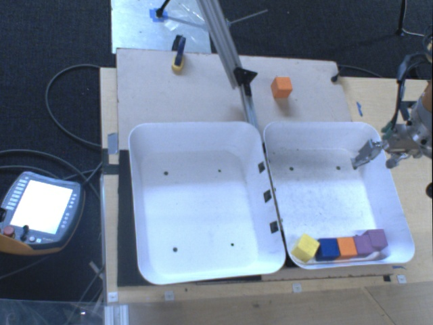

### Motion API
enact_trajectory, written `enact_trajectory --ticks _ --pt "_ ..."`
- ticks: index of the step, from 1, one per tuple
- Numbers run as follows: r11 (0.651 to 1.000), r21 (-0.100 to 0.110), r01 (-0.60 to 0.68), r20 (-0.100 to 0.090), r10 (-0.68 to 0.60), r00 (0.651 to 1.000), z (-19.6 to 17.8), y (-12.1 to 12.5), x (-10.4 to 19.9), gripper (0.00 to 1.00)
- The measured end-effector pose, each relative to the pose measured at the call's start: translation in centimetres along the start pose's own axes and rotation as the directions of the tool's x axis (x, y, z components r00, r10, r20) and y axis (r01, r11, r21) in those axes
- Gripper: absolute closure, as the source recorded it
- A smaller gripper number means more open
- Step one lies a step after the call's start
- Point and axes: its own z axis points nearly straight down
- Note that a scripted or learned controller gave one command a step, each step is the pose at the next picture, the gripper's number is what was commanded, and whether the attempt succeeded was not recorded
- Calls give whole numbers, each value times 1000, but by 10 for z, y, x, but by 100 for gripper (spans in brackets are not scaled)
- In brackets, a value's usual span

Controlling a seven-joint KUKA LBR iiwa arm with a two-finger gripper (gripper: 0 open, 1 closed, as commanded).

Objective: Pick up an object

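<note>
Yellow block (pixel 305 247) in right bin (pixel 379 181) (front edge), jaws (pixel 366 154) above, opening unclear, holding nothing visible

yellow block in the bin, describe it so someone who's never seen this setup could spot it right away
Take the right-hand white bin, the one nearer the gripper, and follow its near wall, where a row of small blocks lies. The yellow block is the leftmost, beside a blue block: the only yellow one, and turned askew.
</note>
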Motion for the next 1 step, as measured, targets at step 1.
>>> enact_trajectory --ticks 1 --pt "1000 7 -5 -2 5 1000 153 -68 -14 0"
